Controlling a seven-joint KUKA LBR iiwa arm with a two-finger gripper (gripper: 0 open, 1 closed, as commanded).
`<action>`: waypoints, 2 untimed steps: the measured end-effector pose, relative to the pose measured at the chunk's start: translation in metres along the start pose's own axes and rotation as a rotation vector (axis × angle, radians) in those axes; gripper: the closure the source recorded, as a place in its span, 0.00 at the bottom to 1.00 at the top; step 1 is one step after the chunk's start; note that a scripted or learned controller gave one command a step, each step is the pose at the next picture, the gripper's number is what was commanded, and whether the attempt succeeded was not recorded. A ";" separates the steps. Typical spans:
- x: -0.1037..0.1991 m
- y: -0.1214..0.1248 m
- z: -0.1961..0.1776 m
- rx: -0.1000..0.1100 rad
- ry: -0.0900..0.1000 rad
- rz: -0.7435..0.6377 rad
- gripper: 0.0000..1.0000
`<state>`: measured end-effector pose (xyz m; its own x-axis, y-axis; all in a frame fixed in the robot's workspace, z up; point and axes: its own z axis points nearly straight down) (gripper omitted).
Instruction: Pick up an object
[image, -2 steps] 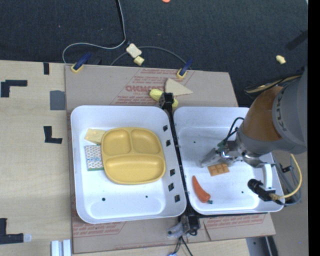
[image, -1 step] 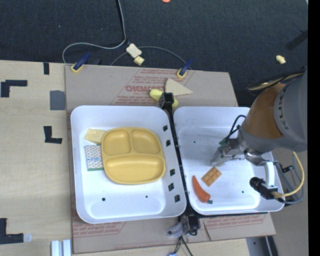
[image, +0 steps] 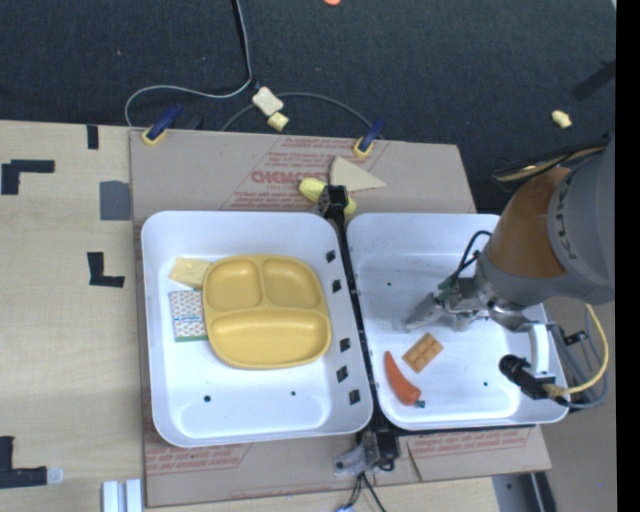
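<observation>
In the right bin (image: 470, 235) lie a small orange waffle-like piece (image: 422, 352) and a red-orange carrot-shaped piece (image: 402, 379) near the front left corner. My gripper (image: 418, 316) hangs low over the middle of this bin, pointing left. It is just above and behind the waffle piece and apart from it. Nothing shows in its grasp. The grey arm with its orange band (image: 525, 235) comes in from the right.
The left bin (image: 160, 240) holds a yellow divided plate (image: 267, 310), a pale yellow piece (image: 186, 270) and a small patterned block (image: 186, 315) at the plate's left. A black divider (image: 345, 300) runs between the bins. Cables lie along the right bin's right rim.
</observation>
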<state>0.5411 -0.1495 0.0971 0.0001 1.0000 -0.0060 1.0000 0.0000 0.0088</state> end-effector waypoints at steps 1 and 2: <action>0.049 -0.057 0.009 -0.001 0.000 0.000 0.00; 0.046 -0.055 -0.001 -0.001 -0.001 0.003 1.00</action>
<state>0.4862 -0.1037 0.0973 0.0027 1.0000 -0.0067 1.0000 -0.0026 0.0095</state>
